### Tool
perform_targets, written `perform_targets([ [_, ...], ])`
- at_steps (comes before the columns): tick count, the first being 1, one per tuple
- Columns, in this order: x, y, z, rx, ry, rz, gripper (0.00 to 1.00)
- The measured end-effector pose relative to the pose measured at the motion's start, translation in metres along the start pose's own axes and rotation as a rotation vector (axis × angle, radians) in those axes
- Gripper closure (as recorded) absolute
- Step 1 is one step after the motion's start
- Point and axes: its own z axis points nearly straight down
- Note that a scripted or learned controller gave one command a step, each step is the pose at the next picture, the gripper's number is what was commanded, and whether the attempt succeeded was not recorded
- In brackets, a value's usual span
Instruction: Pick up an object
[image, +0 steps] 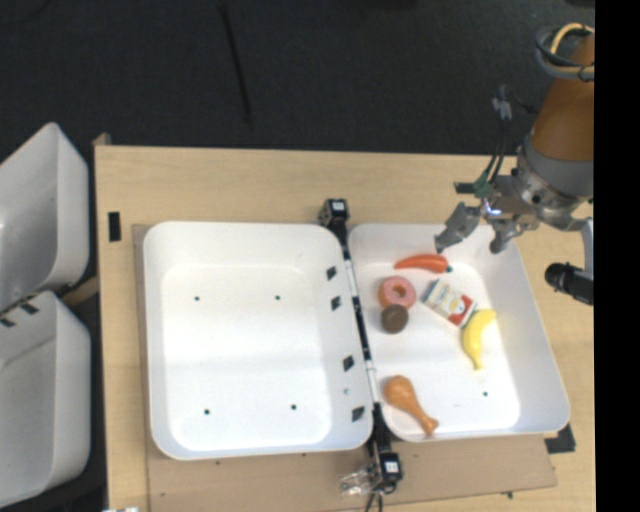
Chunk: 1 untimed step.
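I see the light wooden table (120, 330) carrying two shallow white plastic bins side by side. The left bin (245, 335) shows bare white floor with a few small dark dots. Black clips run down the seam where the two bins meet.

In the right bin (520, 400), going left to right: a small dark brown round ball (395, 319) sits near the seam, touching the pink ring-shaped doughnut (397, 292) just on its far side. Nearer to me, a tan toy chicken drumstick (410, 402) lies at a slant by the near-left corner. At the far side an orange-red carrot-shaped piece (421, 264) lies flat. Right of the doughnut is a small white carton with red and green print (447, 302), tilted, and just beside it a yellow toy banana (479, 338), touching or almost touching the carton.

At far right, the grey arm with its orange band (562, 120) reaches in. Its gripper (478, 232) hangs over the bin's far edge, above and right of the carrot piece; fingers (452, 231) spread apart, nothing between them.
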Motion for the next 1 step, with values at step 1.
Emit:
perform_targets([
  [1, -0.0723, -0.045, 0.0895, 0.01, -0.002, 0.008, 0.0],
])
